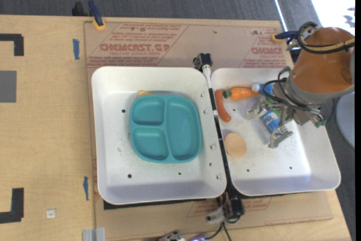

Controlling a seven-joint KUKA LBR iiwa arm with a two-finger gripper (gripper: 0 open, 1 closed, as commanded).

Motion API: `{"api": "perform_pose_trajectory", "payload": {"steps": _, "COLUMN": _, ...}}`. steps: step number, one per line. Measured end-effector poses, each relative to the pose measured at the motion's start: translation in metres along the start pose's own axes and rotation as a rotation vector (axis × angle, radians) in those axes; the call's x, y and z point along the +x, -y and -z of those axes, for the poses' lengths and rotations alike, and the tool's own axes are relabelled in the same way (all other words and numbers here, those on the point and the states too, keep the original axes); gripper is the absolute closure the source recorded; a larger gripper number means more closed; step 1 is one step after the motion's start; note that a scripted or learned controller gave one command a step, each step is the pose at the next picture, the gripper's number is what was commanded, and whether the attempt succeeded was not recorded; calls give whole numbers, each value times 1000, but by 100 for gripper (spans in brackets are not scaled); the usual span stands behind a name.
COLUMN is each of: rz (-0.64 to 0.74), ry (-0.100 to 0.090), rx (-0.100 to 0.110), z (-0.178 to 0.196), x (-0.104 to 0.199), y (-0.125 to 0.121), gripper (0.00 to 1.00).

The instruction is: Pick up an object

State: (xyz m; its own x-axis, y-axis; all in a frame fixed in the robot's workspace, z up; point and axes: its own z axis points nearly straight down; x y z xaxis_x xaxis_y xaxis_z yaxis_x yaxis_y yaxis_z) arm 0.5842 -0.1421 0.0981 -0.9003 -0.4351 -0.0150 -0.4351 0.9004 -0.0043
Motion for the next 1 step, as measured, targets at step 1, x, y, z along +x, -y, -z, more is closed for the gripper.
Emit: {"api": "perform_pose_trajectory", "payload": {"steps": 1, "rz": -3, "ry": 7, "rx": 2, "z": 11, "x": -2, "y": 0, "gripper": 100}}
